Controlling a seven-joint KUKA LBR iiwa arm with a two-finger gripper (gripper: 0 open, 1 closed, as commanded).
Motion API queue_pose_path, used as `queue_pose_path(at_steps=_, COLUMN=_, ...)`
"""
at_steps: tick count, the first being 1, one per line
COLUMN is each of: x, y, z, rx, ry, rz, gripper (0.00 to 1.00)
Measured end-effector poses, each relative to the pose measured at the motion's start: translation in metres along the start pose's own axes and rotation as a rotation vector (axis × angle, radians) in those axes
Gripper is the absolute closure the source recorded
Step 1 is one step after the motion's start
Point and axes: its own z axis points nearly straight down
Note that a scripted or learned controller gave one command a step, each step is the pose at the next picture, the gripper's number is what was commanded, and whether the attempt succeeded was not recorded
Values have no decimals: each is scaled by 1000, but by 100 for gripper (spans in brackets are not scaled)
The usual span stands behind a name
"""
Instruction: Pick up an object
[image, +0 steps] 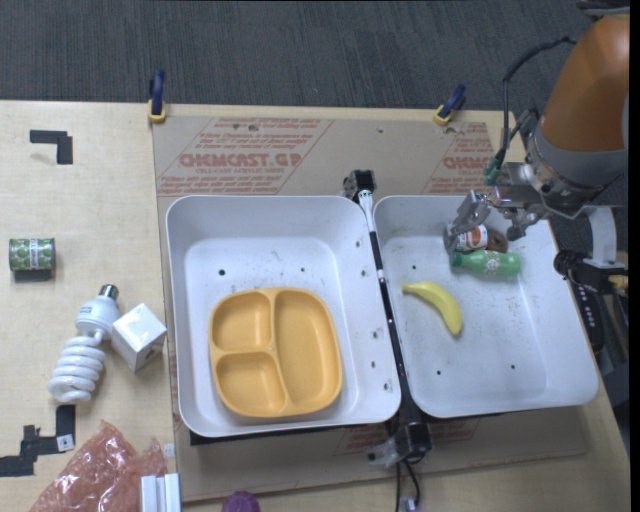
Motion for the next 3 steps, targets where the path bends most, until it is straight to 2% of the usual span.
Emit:
queue_pose_path(at_steps=1, x=-30, y=-48, z=118, rx=0, ry=0, rz=2, gripper=0)
queue_pose_path(at_steps=2, x=-4, y=-66, z=174, rx=-1, ry=1, rz=2, gripper=0)
queue_pose_path(at_steps=3, x=-4, y=-65, z=164, rx=-3, ry=0, rz=4, gripper=100)
